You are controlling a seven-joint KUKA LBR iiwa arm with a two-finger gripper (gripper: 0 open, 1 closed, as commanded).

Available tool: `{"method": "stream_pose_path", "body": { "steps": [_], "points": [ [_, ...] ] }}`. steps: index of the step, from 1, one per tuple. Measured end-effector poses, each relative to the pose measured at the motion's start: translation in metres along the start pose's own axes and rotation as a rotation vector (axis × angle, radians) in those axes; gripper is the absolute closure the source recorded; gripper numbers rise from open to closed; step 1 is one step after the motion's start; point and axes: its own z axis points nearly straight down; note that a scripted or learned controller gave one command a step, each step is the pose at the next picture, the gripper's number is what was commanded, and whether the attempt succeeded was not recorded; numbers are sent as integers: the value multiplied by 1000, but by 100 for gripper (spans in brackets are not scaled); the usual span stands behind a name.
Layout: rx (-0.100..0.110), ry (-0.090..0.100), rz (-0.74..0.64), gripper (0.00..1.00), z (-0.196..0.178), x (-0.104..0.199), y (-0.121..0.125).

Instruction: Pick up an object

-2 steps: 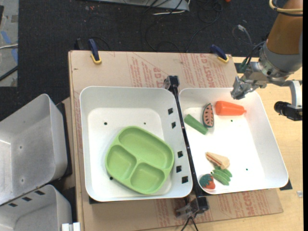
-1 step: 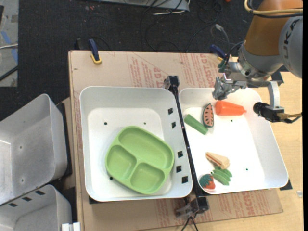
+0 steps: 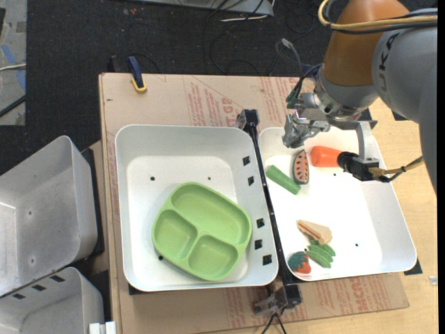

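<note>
My pincer [image 3: 295,132] hovers at the right bin's [image 3: 361,214] far-left corner, can't tell open/closed, w/ watermelon slice [image 3: 300,165] just below it, so I'd center over the slice, clear of the bin wall, before descending.

Grey arm [image 3: 410,54], orange band [image 3: 358,40]

The grey arm [image 3: 396,54] reaches in from the right, wrist angled down.

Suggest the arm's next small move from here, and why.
Probably a short descent: the gripper hangs at the far end of the right bin, just above the watermelon slice and orange piece, with nothing visibly held.
</note>
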Motion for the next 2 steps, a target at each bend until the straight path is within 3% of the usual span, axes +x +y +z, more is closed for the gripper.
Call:
{"method": "stream_pose_path", "body": {
  "steps": [2],
  "points": [
    [-4,0,-1,100,-4,110,-10]
  ]
}}
